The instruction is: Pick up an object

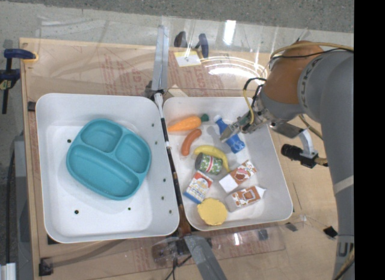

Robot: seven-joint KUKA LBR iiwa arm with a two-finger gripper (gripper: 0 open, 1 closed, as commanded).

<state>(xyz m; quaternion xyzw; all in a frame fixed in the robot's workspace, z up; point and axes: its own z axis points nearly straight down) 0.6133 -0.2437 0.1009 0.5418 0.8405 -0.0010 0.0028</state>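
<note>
The right bin [274, 158] holds several toy foods. A blue bottle [231, 136] with a white cap lies near the bin's upper middle. My gripper [242, 126] is low over the bottle's right end and looks to be touching it. The grey wrist with its orange band [289, 83] rises to the upper right. West of the bottle lie an orange carrot [184, 123] and a red sausage [190, 141]. Below it are a yellow banana [211, 152] and a green-labelled can [209, 165].
Toward the right bin's front are a small blue-and-white carton [197, 188], a yellow round piece [212, 211] and two brown-and-white cartons [239, 175] [246, 196]. The left bin [48, 212] holds a teal divided plate [108, 158]. A ridge [168, 158] separates the bins.
</note>
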